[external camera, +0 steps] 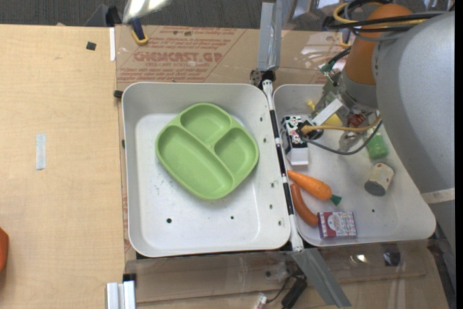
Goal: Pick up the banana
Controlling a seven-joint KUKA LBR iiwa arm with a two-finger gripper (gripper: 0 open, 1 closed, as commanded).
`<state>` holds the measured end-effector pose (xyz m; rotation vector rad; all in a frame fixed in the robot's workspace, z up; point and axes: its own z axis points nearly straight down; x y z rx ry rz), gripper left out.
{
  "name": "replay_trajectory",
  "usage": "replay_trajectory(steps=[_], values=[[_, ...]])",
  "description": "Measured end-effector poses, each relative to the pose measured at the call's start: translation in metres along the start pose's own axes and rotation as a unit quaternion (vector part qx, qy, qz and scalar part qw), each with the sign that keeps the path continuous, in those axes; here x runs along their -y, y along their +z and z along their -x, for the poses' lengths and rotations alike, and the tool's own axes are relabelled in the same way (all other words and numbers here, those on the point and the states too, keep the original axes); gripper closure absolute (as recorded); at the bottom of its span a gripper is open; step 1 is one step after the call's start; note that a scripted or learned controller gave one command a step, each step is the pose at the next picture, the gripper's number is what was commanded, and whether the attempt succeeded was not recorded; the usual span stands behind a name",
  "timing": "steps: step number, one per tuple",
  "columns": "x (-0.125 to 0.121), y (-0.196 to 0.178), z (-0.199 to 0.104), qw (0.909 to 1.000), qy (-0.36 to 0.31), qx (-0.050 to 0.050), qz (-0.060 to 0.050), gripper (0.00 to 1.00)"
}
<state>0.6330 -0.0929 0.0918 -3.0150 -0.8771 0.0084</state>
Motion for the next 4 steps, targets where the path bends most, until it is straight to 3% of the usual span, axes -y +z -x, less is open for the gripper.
replay_trajectory(steps=[1,2,3,4], values=[[-0.011,0.001,-0.008,0.9914,0.131,0.0,0.001,0.0],[-0.002,0.002,0.003,0.9834,0.181,0.0,0.0,0.0],[-0.003,-0.007,0.005,0.9833,0.182,0.001,-0.001,1.0],[-0.003,-0.006,0.005,0.9833,0.182,0.001,-0.001,0.0]])
